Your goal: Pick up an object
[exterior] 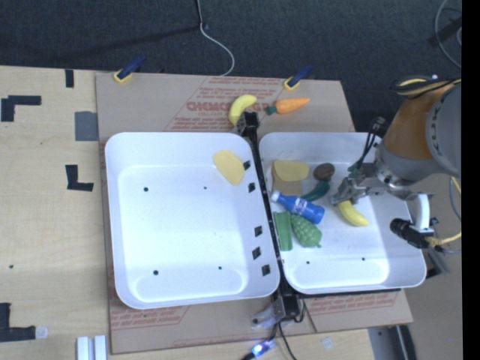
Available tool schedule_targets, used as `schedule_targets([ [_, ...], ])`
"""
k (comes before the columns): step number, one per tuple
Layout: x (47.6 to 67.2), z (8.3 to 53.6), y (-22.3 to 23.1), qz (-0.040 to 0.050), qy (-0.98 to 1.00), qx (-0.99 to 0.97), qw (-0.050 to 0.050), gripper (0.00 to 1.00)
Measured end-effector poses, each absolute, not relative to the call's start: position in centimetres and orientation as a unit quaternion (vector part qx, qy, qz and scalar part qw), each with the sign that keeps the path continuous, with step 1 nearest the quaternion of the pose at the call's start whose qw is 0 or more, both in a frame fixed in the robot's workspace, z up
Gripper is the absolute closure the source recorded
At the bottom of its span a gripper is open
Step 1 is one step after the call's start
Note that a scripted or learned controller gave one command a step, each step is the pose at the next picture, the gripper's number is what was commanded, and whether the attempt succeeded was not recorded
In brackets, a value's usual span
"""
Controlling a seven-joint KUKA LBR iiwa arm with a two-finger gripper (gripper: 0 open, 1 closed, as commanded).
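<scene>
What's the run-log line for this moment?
arm: over right bin | gripper: just above yellow banana, not seen holding it | left bin: yellow piece | lift: not yet

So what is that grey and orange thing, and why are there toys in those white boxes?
That is a robot arm. A camera above the bench looks down on it, and the arm reaches in from the right. Its hand is low in the right bin, just above a small banana. I cannot tell if it holds anything. That bin also has a blue bottle, green toys and a tan block. The left bin has one yellow piece. Another banana and a carrot lie outside, on cardboard.
</scene>
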State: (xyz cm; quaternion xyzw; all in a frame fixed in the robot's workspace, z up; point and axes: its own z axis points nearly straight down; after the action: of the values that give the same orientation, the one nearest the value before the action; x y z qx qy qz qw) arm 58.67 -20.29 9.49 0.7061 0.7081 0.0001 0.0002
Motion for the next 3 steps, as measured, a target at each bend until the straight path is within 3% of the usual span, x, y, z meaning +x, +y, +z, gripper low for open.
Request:
schedule_targets([
  [1,58.9,8.3,-16.7,-0.0007,0.709,0.706,-0.001,1.00],
  [2,49.2,11.6,-17.0,-0.0019,0.706,0.708,-0.003,1.00],
  [3,55.3,15.9,-11.8,0.0022,0.710,0.704,0.002,1.00],
])
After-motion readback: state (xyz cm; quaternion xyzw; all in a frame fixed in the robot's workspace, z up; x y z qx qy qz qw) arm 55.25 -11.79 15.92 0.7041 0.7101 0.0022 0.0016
